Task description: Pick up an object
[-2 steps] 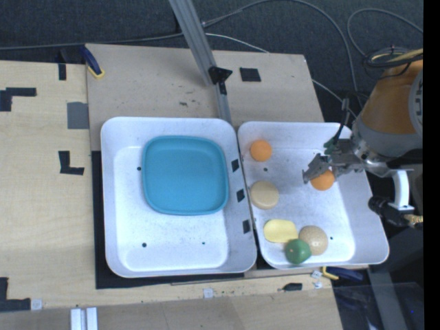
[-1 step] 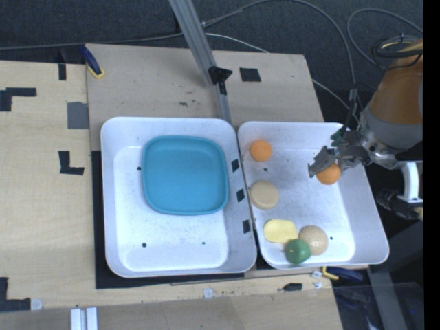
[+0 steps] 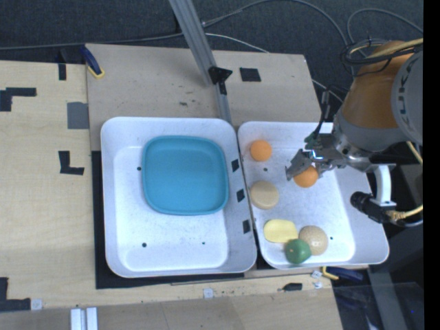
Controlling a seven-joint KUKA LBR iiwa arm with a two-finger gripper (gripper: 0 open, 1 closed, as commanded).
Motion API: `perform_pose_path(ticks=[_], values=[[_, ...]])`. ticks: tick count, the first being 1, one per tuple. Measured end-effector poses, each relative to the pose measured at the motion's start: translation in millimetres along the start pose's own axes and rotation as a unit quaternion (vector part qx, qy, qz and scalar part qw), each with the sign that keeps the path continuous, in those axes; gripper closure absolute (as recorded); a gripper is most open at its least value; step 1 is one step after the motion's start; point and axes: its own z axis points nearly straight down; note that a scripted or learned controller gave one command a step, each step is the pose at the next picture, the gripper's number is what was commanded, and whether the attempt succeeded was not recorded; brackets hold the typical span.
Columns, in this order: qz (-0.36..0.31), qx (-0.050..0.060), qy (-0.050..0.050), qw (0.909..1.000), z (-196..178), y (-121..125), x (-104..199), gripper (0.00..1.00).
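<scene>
At right of centre, the end effector [image 3: 304, 165] hangs over the right bin [image 3: 344, 205], its dark tips blurring against a round orange ball [image 3: 306, 177] so I cannot tell its state. A second orange ball [image 3: 260, 150] lies upper left; a smooth blue square plate [image 3: 185, 174] sits in the left bin [image 3: 117, 205].

Illumination even and moderately bright, diffuse, from overhead. The white bins [image 3: 172, 253] show no blown glare; the blue plate [image 3: 184, 174] carries a soft sheen. Shadows are short and faint beside the table [image 3: 41, 205] edges. Overall focus soft, fine detail grainy. The dark far floor is underexposed.
</scene>
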Motion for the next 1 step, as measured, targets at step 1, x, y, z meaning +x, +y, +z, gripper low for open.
perform_pose_path(ticks=[1], values=[[-0.001, 0.0, 0.0, 1.0, -9.4, 1.7, 59.6, 1.0]])
